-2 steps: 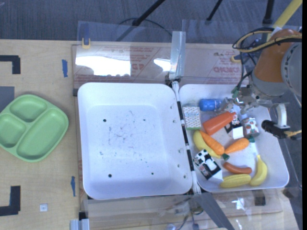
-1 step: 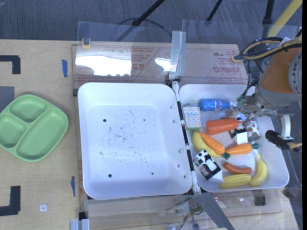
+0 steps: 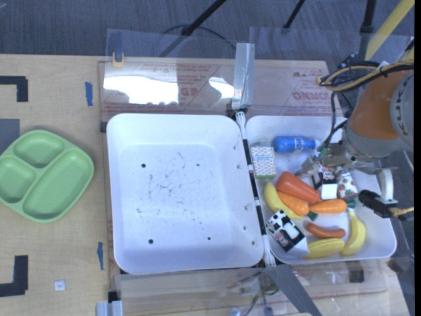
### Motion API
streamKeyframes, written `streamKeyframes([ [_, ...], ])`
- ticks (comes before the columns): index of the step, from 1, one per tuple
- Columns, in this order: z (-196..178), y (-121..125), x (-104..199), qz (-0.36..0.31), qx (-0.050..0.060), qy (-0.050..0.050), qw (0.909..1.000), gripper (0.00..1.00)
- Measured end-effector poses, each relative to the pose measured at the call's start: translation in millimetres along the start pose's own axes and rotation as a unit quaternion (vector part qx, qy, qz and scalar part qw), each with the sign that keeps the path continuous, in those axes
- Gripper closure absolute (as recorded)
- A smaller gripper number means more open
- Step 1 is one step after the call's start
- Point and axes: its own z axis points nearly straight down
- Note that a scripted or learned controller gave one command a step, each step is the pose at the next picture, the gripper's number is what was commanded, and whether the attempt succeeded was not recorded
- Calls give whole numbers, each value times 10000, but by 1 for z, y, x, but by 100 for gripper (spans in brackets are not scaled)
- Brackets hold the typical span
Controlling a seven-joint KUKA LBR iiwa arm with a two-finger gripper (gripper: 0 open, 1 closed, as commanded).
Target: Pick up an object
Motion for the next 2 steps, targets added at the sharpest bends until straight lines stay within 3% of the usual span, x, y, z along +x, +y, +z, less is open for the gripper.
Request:
streamKeyframes([
  [1, -10, 1, -1, 12, -17, -3, 10000, 100],
  [2, -117, 28, 88, 193, 20, 4, 9998, 100],
])
